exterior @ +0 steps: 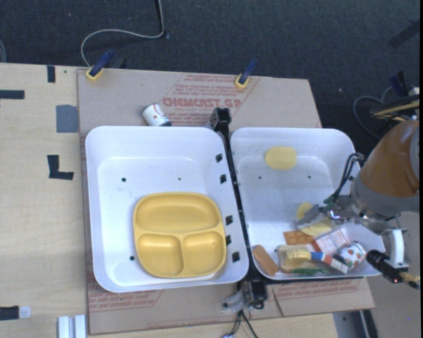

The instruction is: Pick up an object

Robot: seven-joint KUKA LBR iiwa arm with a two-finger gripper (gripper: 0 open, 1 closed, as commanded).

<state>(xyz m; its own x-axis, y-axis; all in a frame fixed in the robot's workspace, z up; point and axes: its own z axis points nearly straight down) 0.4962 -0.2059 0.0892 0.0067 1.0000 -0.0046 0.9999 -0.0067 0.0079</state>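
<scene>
Tabletop (28,189): pale wood w/ black tape marks, cardboard sheet (197,97) laid over it, held by two clamps at far edge. Dark carpet (268,20) beyond, a cable lying on it. Two white bins side by side, touching. Left bin (106,153): yellow divided tray (180,232). Right bin (317,143): yellow round piece (280,158) near far wall, apart from rest; clutter pile (317,248) of small packets in near right corner. Small white cup (155,115) on cardboard behind left bin. My claw (323,213) sits at pile's far edge, arm over bin's right rim. Claw state: cannot tell, nothing seen clamped.
</scene>
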